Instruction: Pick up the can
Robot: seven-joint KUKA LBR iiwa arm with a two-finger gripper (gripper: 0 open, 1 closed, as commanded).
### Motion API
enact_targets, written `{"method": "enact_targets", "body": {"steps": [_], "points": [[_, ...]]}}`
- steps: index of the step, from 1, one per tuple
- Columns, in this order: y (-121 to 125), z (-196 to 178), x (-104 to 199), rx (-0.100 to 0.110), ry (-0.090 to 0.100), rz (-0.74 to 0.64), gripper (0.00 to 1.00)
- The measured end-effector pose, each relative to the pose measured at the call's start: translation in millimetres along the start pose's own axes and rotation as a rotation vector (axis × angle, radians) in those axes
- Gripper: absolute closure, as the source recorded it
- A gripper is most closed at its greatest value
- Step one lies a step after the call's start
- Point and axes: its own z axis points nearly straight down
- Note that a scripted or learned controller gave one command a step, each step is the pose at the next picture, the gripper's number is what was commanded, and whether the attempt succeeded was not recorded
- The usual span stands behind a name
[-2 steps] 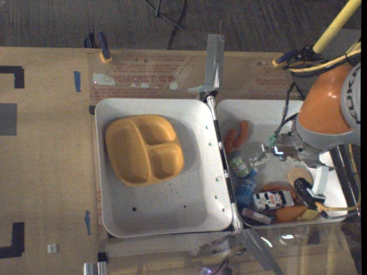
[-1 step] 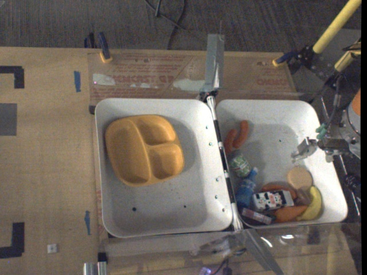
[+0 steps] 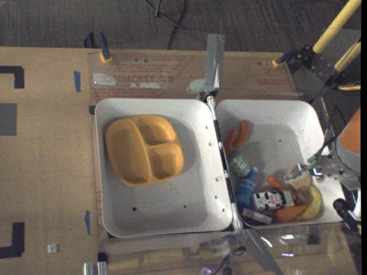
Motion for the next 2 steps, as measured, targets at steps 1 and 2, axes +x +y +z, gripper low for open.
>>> {"method": "enact_targets", "body": {"steps": [1,2], "points": [[86,22,41,0.015,0.003,0.062,0.0],[87,11,41,0.013,0.002,0.06,1.0]]}}
